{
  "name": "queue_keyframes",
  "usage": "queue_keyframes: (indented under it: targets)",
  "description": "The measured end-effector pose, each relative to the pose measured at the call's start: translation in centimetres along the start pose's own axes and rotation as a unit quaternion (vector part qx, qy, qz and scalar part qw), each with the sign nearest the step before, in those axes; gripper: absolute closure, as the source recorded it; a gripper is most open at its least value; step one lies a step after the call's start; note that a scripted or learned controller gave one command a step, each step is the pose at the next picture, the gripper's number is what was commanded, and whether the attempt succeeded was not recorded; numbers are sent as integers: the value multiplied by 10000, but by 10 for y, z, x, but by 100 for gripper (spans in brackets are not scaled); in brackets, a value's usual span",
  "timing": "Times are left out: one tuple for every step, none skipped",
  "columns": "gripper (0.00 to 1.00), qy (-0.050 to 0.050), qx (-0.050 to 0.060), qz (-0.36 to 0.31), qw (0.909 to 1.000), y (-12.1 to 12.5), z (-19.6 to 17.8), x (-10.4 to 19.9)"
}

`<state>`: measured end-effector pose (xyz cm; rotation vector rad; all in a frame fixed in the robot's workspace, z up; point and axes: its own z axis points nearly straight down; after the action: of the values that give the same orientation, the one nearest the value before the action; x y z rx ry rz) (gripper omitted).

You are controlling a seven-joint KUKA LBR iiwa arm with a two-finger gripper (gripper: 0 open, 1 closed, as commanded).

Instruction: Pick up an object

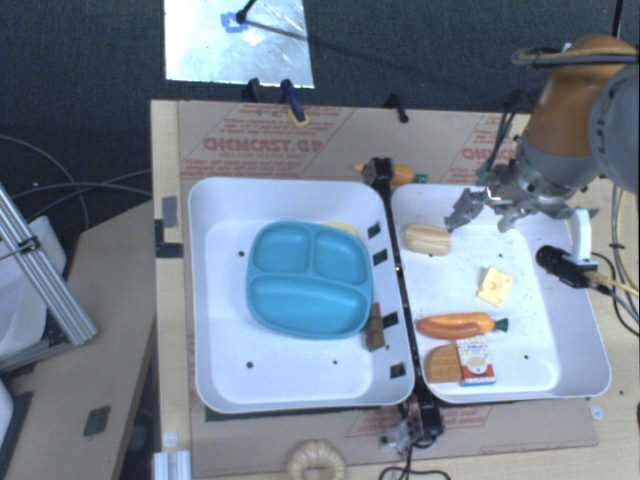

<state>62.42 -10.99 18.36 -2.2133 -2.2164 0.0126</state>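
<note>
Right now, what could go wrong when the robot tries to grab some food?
1. The tool hangs open over the right bin, near the bread roll. The roll is rounded, so it might slip away.
2. The carrot, cookie and little carton sit crowded together; going for one could bump the others.
3. The cheese slice lies flat, so it's probably hard to pinch.

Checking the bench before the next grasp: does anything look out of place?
Yes. A pale ring lies outside the bins at the bench's front edge, and a yellow-orange item sits behind the divider, also outside.
</note>
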Motion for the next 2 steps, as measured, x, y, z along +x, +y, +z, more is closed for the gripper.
queue_keyframes:
  targets:
    - [0,-6,-68,-9,10000,3,-8,0]
    - [0,-4,-56,-8,10000,-1,39,8]
